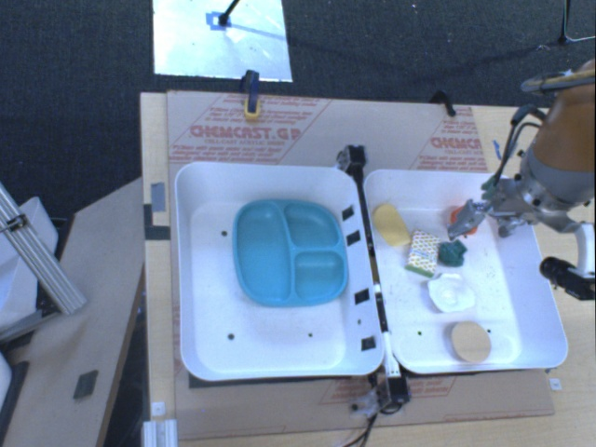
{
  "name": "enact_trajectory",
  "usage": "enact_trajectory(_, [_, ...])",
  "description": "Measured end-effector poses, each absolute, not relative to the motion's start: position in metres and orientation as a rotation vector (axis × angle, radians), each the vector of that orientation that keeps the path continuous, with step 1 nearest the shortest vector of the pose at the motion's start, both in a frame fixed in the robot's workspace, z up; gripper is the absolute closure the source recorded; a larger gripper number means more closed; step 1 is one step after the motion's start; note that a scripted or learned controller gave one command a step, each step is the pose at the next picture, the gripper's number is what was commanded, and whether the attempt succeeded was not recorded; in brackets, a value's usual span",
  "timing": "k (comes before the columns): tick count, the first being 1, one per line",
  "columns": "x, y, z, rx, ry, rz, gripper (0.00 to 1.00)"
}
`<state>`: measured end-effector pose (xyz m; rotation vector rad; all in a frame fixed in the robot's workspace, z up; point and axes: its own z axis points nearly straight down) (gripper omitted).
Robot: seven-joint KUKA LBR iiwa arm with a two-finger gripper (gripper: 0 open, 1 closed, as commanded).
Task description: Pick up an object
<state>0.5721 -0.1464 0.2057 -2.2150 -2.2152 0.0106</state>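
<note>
A grey arm reaches in over the right bin [549, 343]. Its jaws [463, 220] hover above a dark green object [453, 253], just beside a checkered sponge [423, 253]; how far they are open cannot be told. A blue divided plate [289, 251] lies in the neighbouring left bin [200, 343].

arm: enters from right, orange band above wrist | hand [463, 222]: low, pointing left

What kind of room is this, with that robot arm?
Probably a robot lab: two shallow white plastic bins sit on a bench, a grey arm with an orange band reaches in, and a blue compartment tray serves as test material.
</note>
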Motion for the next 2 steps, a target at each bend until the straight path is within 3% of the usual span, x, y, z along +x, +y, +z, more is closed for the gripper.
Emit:
enact_trajectory(1, [0.575,-0.146,0.213,-2.219,-2.225,-0.001,0.00])
enact_trajectory(2, [0.580,-0.144,0.170,-2.218,-2.224,0.001,0.00])
